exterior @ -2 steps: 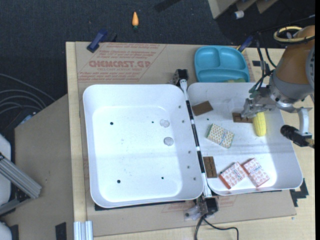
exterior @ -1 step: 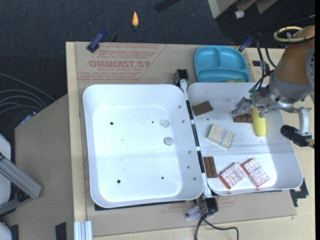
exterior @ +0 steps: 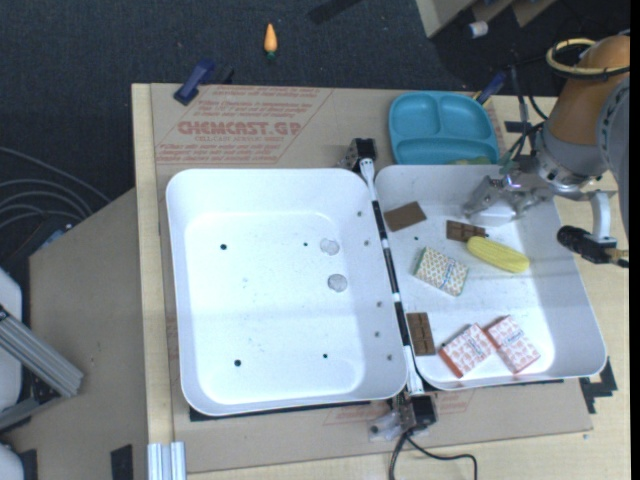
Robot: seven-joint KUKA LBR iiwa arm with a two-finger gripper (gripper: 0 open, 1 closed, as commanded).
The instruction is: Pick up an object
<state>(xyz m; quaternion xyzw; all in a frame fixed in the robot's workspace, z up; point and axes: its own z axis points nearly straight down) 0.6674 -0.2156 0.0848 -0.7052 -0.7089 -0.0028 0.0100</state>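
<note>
Worktop carries two white bins. Gripper (exterior: 497, 196) hovers over the right bin (exterior: 570, 298), fingers spread, grasping nothing; the yellow banana (exterior: 498, 255) lies just below it, apart.

Even, bright overhead light; white bins (exterior: 270, 268) glare slightly, shadows stay soft and short, focus is mildly soft, and the floor (exterior: 70, 58) looks dim.

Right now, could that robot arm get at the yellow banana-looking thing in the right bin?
Probably yes. The gripper hangs over the right bin, just up-left of the yellow banana. Nothing lies on the banana; a small brown block touches its left end and might get nudged.
</note>
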